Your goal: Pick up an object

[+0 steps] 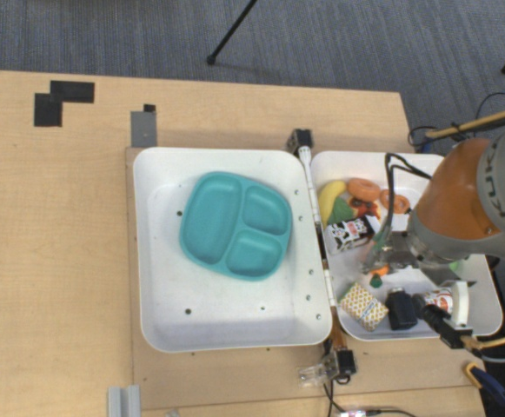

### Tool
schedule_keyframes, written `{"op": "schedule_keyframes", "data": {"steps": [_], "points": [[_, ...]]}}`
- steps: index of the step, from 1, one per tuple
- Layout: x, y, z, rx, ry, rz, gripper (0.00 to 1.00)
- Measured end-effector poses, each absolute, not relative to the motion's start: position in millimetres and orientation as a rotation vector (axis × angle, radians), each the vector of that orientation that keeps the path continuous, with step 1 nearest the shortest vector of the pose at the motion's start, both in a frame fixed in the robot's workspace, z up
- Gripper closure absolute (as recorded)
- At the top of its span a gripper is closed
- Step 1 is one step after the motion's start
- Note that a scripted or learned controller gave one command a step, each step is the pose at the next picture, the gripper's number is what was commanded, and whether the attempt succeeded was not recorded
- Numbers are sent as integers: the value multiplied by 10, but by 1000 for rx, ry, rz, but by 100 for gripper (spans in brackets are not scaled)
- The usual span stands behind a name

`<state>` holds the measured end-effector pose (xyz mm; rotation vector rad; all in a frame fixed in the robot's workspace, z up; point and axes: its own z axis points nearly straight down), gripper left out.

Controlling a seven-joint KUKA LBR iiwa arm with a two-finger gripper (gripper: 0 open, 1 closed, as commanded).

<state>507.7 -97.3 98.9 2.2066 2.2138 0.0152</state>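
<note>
- Left bin (161,320): it holds one teal divided plate (235,224) with three compartments, lying flat near the bin's middle, toward the far side.
- Right bin (349,327): it holds all the small objects.
- Far end of the right bin: a yellow banana (329,200) lies beside a green piece (344,208), with orange and red items (369,193) just right of them.
- Black-and-white carton (350,232): it sits just near of the banana. It carries dark print, but the lettering is too small for me to read.
- Patterned tan box (362,307): it rests at the near left corner of the right bin; no wording is legible on it.
- White tube (448,302): it lies at the near right with a red label, text unreadable.
- Small orange piece (376,278): it lies between the carton and the tan box.
- My arm enters from the right, its orange band above the right bin.
- My gripper (379,252) is down in the middle of the right bin, just right of the carton. I cannot tell how it is set, and I see no object in it.
- A black object (402,309) sits between the tan box and the tube.
</note>
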Motion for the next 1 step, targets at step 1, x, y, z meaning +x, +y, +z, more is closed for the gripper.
{"op": "schedule_keyframes", "data": {"steps": [1], "points": [[5568, -437, 1855, 2212, 2227, 7, 100]]}}
